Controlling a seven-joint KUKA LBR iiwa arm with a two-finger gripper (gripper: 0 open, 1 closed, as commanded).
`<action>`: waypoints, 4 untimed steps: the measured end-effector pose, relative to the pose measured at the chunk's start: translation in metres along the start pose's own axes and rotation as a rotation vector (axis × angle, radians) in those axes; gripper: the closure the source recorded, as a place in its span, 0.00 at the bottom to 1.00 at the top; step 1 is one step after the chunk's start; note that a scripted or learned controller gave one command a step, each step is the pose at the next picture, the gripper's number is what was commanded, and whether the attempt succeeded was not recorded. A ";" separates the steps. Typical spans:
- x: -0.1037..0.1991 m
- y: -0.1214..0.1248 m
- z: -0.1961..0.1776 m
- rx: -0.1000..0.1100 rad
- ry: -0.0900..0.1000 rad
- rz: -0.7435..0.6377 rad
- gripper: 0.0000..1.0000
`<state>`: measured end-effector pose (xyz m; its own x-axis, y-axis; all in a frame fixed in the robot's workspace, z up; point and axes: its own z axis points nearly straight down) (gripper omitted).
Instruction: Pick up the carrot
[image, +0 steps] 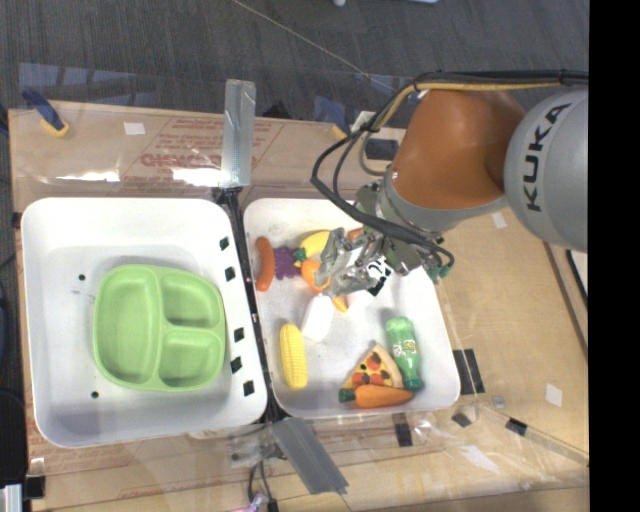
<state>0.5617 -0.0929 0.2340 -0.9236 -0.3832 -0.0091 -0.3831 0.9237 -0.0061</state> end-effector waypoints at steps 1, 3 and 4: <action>-0.028 0.031 -0.011 -0.007 0.005 -0.429 1.00; -0.011 0.024 0.012 -0.013 0.005 -1.156 1.00; 0.001 0.106 0.027 -0.017 0.004 -1.432 1.00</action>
